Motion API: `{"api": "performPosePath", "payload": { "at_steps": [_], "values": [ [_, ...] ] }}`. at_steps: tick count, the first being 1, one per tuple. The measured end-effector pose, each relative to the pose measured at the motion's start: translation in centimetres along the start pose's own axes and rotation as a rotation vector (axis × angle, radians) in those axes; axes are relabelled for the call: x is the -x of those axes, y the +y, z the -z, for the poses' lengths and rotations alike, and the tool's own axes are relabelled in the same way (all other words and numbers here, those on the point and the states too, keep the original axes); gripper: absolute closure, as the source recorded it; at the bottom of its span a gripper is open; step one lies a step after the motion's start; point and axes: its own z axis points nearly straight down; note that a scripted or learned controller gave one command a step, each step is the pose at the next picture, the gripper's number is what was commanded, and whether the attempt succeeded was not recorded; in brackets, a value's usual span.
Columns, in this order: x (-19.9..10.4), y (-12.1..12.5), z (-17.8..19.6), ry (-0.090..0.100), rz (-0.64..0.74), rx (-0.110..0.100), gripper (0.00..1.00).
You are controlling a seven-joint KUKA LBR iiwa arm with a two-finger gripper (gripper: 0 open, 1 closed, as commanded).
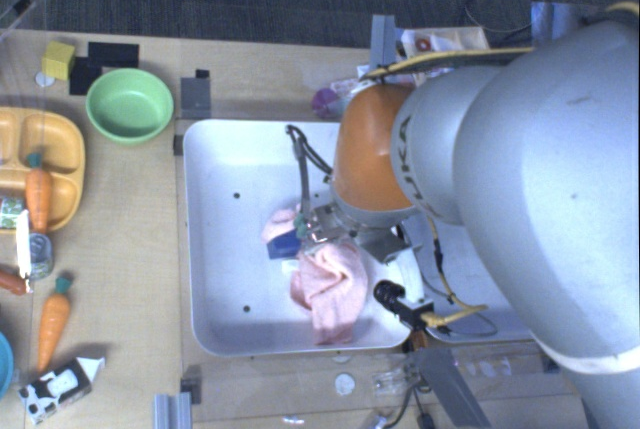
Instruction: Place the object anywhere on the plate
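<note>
In the camera view, the grey arm (520, 177) with its orange band reached in from the right and hung low over the left white bin (220, 247). The gripper (318, 229) sat just above a pink cloth (328, 292) lying crumpled near the bin's right wall, with a small blue object (283, 244) and another pink scrap (281, 222) touching its upper-left end. Whether the fingers were spread or closed could not be told; the wrist hid them.

The cloth seemed the likely task object, though that was a judgement. Its long axis ran roughly from the upper left, under the gripper, toward the bin's near edge. No plate could be made out inside the bins; a yellow divided tray (60, 152) holding a toy carrot (38, 197) and a green bowl (128, 104) stood on the table (130, 317), well apart to the left.

To do the step well, the fingers should probably close across the cloth's short width, on a raised fold, and avoid catching the blue object.
</note>
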Motion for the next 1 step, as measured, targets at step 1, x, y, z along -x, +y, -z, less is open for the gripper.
{"api": "performPosePath", "payload": {
  "at_steps": [1],
  "values": [
    [3.84,5.19,5.01,0.002,0.145,0.0,1.0]
  ]
}}
